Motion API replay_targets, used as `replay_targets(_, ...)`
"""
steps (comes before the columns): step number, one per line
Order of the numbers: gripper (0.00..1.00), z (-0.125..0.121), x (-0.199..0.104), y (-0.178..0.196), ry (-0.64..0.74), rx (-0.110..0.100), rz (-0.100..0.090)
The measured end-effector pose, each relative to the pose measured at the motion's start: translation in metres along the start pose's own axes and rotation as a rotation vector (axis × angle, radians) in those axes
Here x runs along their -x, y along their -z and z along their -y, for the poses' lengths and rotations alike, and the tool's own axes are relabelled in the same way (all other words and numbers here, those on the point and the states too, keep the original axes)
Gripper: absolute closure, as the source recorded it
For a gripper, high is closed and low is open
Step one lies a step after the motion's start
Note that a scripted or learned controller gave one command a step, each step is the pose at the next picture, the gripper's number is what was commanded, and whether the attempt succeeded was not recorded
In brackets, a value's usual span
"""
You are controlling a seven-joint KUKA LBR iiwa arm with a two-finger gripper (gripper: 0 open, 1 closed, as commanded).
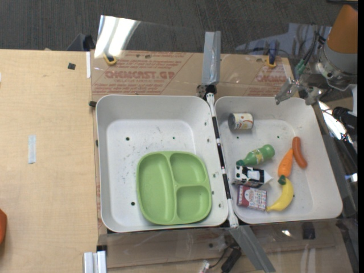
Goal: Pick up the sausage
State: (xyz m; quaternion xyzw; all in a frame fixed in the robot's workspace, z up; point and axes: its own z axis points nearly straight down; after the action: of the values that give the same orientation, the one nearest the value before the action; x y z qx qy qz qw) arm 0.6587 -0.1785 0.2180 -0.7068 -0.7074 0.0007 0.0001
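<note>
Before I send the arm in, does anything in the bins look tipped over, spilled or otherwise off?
Only the small can at the back of the right bin lies on its side. The left bin floor shows dark specks. The sausage lies free beside the carrot; nothing looks damaged.

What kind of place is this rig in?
Likely a robotics lab: two white bins on a bench, toy food like a banana and sausage, and an arm reaching in.
</note>
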Motion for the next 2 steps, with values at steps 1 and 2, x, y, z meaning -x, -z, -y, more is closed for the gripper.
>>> replay_targets(1,0.00,0.0652,0.0287,-0.1170,0.062,0.001,-0.001)
replay_targets(2,1.00,0.0646,0.0298,-0.1072,0.058,0.003,0.000)
